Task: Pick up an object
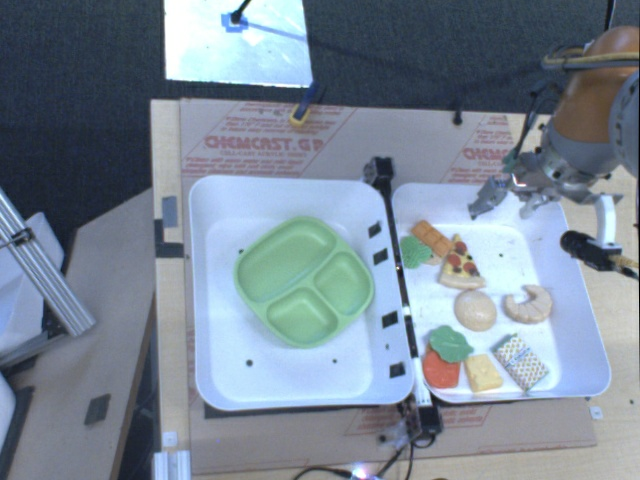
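The right bin (590, 368) holds several toy foods: an orange stick (430, 236), a green leaf (414, 252), a pizza slice (460, 264), a round bun (476, 311), a croissant (528, 304), a red and green piece (445, 358), a yellow cheese block (484, 373) and a patterned packet (522, 361). My gripper (511, 200) hangs over the far edge of this bin, above and right of the pizza slice. Its fingers (485, 200) are spread open with nothing between them.
A green divided plate (303, 280) lies in the left bin (215, 368). A black divider strip (396, 278) runs between the bins. A black fitting (590, 250) sticks in over the right bin's right side. Cardboard lies under both bins.
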Motion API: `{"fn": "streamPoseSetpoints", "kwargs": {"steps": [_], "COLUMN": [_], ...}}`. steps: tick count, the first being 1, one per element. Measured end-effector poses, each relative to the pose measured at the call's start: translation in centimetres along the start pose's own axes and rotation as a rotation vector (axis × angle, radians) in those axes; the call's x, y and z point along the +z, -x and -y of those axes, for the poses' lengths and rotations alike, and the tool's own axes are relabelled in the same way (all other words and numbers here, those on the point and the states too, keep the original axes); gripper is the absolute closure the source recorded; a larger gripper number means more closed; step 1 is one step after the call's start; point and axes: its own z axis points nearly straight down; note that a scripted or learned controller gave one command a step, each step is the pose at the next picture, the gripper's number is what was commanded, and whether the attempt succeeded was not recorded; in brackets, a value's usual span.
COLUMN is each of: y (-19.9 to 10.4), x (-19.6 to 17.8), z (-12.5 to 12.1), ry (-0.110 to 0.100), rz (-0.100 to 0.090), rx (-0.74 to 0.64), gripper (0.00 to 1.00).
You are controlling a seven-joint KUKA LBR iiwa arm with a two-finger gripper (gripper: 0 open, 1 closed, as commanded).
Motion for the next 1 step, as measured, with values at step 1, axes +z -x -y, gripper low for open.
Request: {"fn": "streamPoseSetpoints", "kwargs": {"steps": [1], "y": [0.7], "x": [4.1], "z": [-0.46], "ry": [0.001], "rz": [0.0], "rx": [0.0], "gripper": [0.0]}}
